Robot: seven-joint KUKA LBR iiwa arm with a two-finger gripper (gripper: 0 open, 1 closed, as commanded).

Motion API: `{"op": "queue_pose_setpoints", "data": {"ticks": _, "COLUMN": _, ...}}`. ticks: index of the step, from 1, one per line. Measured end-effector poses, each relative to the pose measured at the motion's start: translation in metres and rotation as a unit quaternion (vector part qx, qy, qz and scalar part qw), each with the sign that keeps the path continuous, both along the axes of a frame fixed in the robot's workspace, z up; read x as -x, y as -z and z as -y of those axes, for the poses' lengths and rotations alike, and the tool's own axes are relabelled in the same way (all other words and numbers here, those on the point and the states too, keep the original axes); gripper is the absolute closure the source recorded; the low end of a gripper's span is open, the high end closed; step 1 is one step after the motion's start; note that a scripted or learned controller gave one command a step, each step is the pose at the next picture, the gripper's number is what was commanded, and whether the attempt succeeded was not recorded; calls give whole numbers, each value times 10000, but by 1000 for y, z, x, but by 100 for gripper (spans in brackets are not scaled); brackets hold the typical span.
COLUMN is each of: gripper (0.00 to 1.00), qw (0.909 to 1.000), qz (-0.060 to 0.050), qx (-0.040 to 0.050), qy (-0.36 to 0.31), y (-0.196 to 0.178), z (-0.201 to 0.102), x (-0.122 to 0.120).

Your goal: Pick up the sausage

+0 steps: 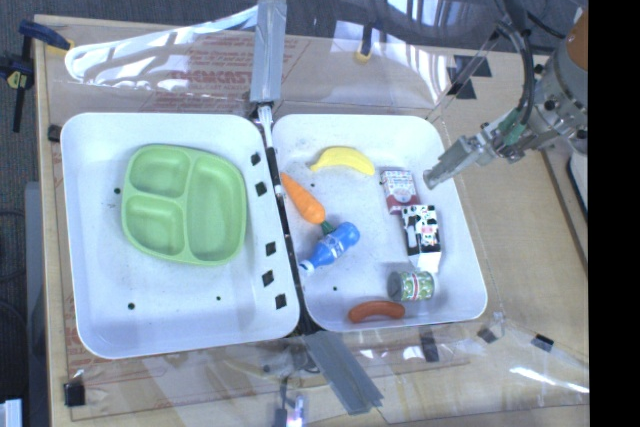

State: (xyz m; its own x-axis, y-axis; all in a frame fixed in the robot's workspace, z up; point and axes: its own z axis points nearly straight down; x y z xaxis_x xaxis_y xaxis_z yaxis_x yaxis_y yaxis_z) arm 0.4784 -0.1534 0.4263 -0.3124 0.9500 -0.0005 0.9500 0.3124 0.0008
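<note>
The sausage [376, 312], reddish-brown and short, lies near the front edge of the right bin [330, 137]. My gripper [438, 174] hangs over the right bin's right rim, well behind the sausage and to its right, just right of the red-labelled carton [397, 189]. Nothing shows between its fingers.
The right bin also holds a banana [341, 159], a carrot [303, 199], a blue bottle [331, 246], a black-and-white milk carton [422, 232] and a green can [411, 286] right behind the sausage. A green divided plate [185, 204] sits in the left bin [90, 315].
</note>
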Motion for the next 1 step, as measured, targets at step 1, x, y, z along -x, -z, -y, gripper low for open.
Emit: {"op": "queue_pose_setpoints", "data": {"ticks": 1, "gripper": 0, "qw": 9984, "qz": -25, "qx": -2, "qy": 564, "y": 19, "z": -10, "x": -24}}
